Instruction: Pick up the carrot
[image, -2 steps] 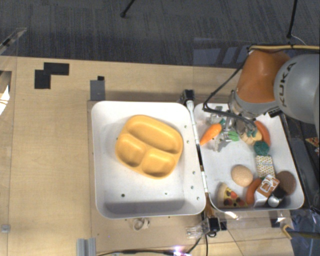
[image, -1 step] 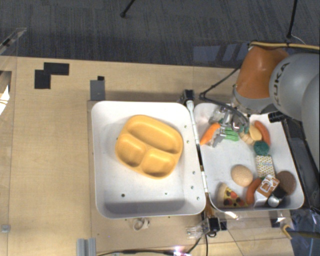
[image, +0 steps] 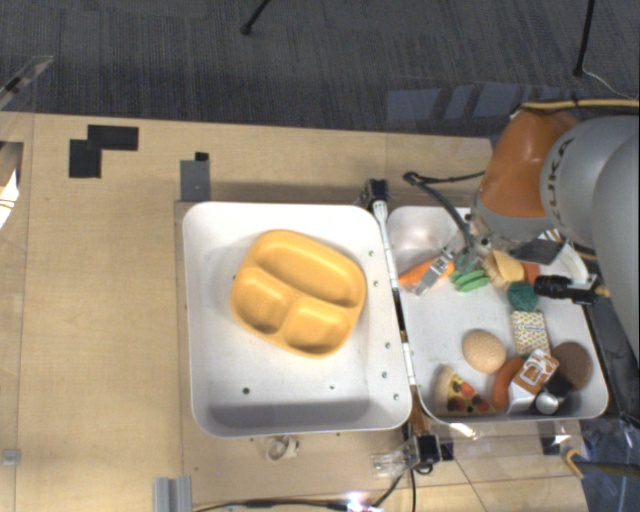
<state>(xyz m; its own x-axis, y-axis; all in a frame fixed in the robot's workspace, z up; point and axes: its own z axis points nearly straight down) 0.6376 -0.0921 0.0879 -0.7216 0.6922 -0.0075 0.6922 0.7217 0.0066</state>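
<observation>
Carrot (image: 415, 271) lies in the right-hand bin (image: 440, 330), close to that bin's left wall and toward its far end, an orange piece with a green top (image: 470, 279) at its right end. The gripper (image: 437, 272) reaches down over it from the grey arm (image: 590, 180), whose orange band (image: 520, 165) shows at the upper right. Its metal fingers (image: 432, 276) sit right at the carrot, but whether they are apart or closed on it cannot be told from this slant.

Other toy foods crowd the near and right part of the same bin: a tan round bun (image: 485, 350), a dark brown round piece (image: 572, 362), a red-orange sausage shape (image: 505, 378), a small patterned box (image: 528, 330) and a pale wedge (image: 503, 266) near the wrist. The left-hand bin (image: 220, 380) holds a yellow divided tray (image: 298, 290), well apart from the carrot. Both bins rest side by side on the wooden tabletop (image: 100, 350).
</observation>
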